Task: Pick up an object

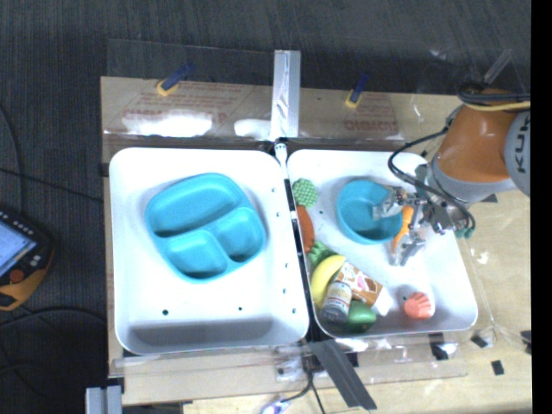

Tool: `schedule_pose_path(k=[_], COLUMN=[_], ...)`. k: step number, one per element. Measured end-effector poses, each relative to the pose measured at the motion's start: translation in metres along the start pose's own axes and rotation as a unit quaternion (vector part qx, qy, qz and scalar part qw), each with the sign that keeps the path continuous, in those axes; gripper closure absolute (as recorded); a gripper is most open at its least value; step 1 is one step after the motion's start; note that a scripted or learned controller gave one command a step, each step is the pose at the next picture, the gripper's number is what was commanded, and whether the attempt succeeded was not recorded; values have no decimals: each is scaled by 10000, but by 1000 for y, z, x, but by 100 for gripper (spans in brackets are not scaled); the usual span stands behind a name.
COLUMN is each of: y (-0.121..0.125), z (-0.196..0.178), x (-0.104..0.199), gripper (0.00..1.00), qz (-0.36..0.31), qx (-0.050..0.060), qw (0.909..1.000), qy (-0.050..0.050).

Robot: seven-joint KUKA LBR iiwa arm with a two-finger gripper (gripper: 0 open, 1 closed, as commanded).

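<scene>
My gripper (405, 231) hangs over the right bin (457, 310), at the right rim of a blue bowl (360, 212). A thin orange piece (404, 229) shows right at the gripper; I cannot tell whether it is gripped. Lower in the bin lie a yellow banana (325, 275), a small printed box (362, 285), a can (338, 300), a dark green vegetable (363, 316) and a salmon-coloured toy (417, 304). Along the bin's left wall are a green textured ball (304, 191) and a carrot (305, 227).
The left bin (129, 317) holds a blue divided plate (205, 222). The arm's orange band (479, 149) stands over the right bin's far right corner, with cables trailing down to the wrist. A handheld device (17, 257) lies on the floor at far left.
</scene>
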State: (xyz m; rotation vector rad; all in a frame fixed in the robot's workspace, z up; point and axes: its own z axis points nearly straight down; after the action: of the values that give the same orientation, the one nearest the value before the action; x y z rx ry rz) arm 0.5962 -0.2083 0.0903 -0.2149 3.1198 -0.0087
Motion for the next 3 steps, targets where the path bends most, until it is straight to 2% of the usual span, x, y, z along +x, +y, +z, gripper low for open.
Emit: schedule_pose_path(k=[1, 2, 3], y=[4, -8, 12], z=[1, 4, 1], x=[-6, -58, -22], gripper=[0, 0, 0], qz=[672, -50, 148], qx=[-15, -47, -11], qw=[9977, 9997, 9999], qy=[14, 231, 13])
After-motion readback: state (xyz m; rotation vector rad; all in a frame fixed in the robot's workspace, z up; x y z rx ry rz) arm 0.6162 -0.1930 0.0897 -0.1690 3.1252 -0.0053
